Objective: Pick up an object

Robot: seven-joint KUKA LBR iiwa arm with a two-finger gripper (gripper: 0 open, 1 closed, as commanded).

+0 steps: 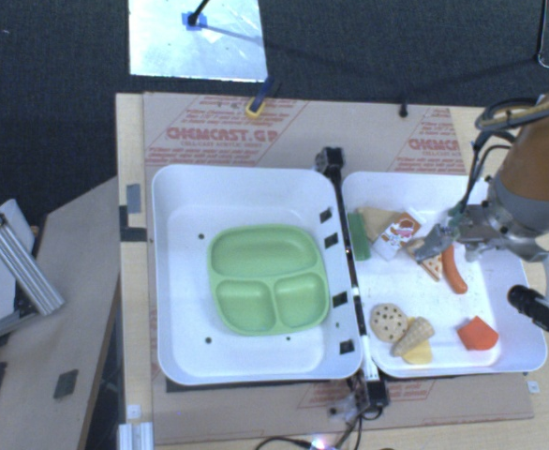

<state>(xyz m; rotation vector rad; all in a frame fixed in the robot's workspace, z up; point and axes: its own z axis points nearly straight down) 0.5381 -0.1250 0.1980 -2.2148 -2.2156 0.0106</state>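
your hand hangs low in the right bin, just over the pizza slice and beside the orange sausage; i cannot tell how its grip stands. the sausage looks light, smooth and maybe slippery, so take it across the middle.

The claw hangs low in the right bin, just over a pizza slice. A hot dog lies just to its right, a small carton just left, a cookie and cone below it, an orange block lower right. A green tray sits well left in the other bin.
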